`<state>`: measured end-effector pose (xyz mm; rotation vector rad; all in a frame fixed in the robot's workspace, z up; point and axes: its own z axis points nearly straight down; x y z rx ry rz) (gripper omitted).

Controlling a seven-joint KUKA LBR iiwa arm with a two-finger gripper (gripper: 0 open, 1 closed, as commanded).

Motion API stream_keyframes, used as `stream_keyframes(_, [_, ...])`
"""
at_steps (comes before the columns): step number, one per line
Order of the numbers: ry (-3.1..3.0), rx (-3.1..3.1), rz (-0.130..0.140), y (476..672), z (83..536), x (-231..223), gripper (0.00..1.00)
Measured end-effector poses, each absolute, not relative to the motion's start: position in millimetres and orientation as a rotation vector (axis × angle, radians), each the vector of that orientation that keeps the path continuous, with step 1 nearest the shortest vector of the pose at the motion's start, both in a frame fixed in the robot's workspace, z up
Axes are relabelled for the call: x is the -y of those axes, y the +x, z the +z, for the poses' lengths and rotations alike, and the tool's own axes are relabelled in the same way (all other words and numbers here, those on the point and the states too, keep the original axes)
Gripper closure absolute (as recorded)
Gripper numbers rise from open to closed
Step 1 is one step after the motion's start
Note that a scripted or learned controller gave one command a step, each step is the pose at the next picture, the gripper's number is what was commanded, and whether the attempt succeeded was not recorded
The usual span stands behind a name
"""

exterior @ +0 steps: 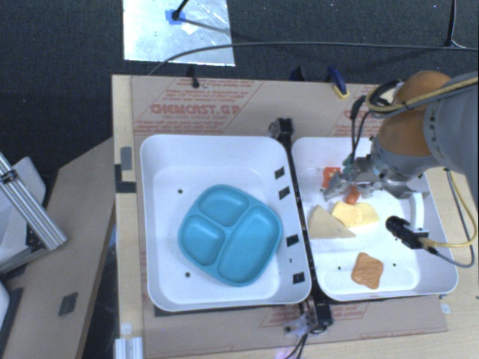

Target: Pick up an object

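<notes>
The right bin (434,279) holds several food-like pieces. Among them are a small red piece (331,176), a small orange piece (352,196), a pale wedge (326,224), a yellow chunk (359,214) and a brown-orange nugget (367,270). My gripper (348,179) hangs low over the bin's upper left part, between the red piece and the orange piece and very close to both. The grey wrist covers part of that spot, and I see nothing clearly lifted off the bin floor.
The left bin (172,163) holds a blue divided plate (230,233). A black divider (296,215) runs between the bins. A black cable plug (404,232) hangs over the right bin's right side. A foil sheet (179,21) lies beyond the bench.
</notes>
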<state>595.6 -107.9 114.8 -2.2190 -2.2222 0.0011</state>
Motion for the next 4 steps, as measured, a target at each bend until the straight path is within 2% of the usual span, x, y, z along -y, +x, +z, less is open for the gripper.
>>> stream_keyframes(1, [-2.221, 2.226, -0.003, 596.9, 128.0, 108.3, 1.00])
stream_keyframes(2, [-2.225, 2.225, -0.006, 589.7, 186.4, 112.3, 1.00])
stream_keyframes(3, [-2.220, 2.229, -0.005, 591.2, 224.0, 112.6, 1.00])
stream_keyframes(4, [-2.210, 2.232, -0.004, 574.4, 229.7, 52.1, 1.00])
